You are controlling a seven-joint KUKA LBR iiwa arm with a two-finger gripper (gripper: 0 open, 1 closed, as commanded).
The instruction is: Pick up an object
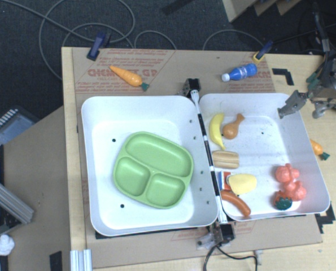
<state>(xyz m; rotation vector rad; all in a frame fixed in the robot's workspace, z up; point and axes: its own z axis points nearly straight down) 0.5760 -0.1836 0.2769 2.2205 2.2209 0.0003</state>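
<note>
Nothing has been lifted yet, so the whole of the pick remains to be done. The gripper (pixel 310 97) sits at the right edge of the camera view, just past the upper right corner of the right bin (pixel 303 145), and I cannot tell how it is set, since it reads as a tangle of grey metal with no object in it. All the candidates lie in that bin, below and to the left of the tool. Nearest its upper left are a toy banana (pixel 216 130) and a toy chicken drumstick (pixel 232 127), touching or nearly so, with a toy hot dog bun (pixel 225 159) just under them. Further down by the divider sit a yellow lemon-shaped piece (pixel 242 182) and a red sausage (pixel 236 202). The pink fruit cluster (pixel 289 182) and the strawberry (pixel 282 201) beside it lie low on the bin's right side, closer to the gripper's column than the rest (probably the shortest reach, though their lumpy shape may grip poorly). The left bin (pixel 94 123) holds a green divided plate (pixel 152 168), well apart from the tool. Outside the bins, a toy carrot (pixel 127 76) and a small blue bottle (pixel 240 73) rest on the bench. What is left: travel over the bin, descend, close, and lift.
</note>
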